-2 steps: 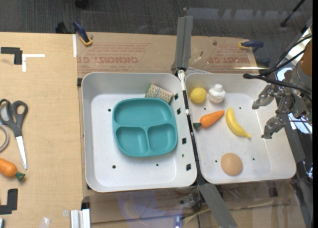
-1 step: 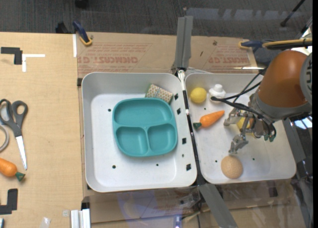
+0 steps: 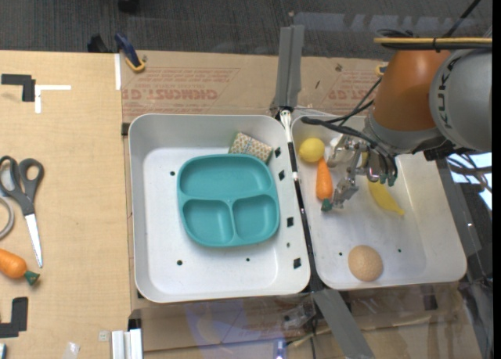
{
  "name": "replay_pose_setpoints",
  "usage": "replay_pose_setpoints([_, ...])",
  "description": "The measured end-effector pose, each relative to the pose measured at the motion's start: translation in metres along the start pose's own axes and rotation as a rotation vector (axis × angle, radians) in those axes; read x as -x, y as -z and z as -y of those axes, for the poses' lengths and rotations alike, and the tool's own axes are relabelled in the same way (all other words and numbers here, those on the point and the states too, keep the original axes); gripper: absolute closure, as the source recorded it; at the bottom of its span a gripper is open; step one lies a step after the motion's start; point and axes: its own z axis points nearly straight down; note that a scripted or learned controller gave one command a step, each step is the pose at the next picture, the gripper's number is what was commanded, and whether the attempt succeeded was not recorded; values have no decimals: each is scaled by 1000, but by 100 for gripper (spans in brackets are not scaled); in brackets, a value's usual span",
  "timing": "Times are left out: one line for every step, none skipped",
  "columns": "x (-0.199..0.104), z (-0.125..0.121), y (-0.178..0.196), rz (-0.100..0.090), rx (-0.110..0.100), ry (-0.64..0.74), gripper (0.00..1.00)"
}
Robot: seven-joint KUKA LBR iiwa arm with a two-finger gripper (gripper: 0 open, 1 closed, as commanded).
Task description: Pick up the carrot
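Two white bins side by side on the bench: left bin point(image 3: 145, 217), right bin point(image 3: 438, 256).

Left bin holds one teal divided plate point(image 3: 229, 199), three compartments, all bare. One patterned sponge point(image 3: 251, 146) is wedged between the plate's far edge and the bin's back wall, partly hidden by the plate.

My arm point(image 3: 438, 87) comes in over the right bin's back right corner, orange band up top, cables trailing off the wrist.

Right bin count: one carrot point(image 3: 323, 180), one lemon point(image 3: 311, 150), one banana point(image 3: 385, 195), one egg-shaped brown ball point(image 3: 365, 263). The carrot lies near the bin's left wall, long axis running front to back, just in front of the lemon and nearly touching it. The banana is on the other side of my gripper, partly under my wrist. The ball sits alone near the front wall, well apart from the rest.

My gripper point(image 3: 342, 195) hangs just right of the carrot. Fingers look slightly spread, nothing between them. The near fingertip point(image 3: 329, 205) is down close to the carrot's front end; can't tell if it touches. Carrot not gripped.

Outside the bins, on the wooden table point(image 3: 63, 193) at left: one pair of scissors point(image 3: 23, 193) with grey handles, and a second carrot point(image 3: 14, 265) at the left edge.
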Motion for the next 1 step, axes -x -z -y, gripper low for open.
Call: replay_pose_setpoints([-28,-1,-2,-6,-3,-531,0])
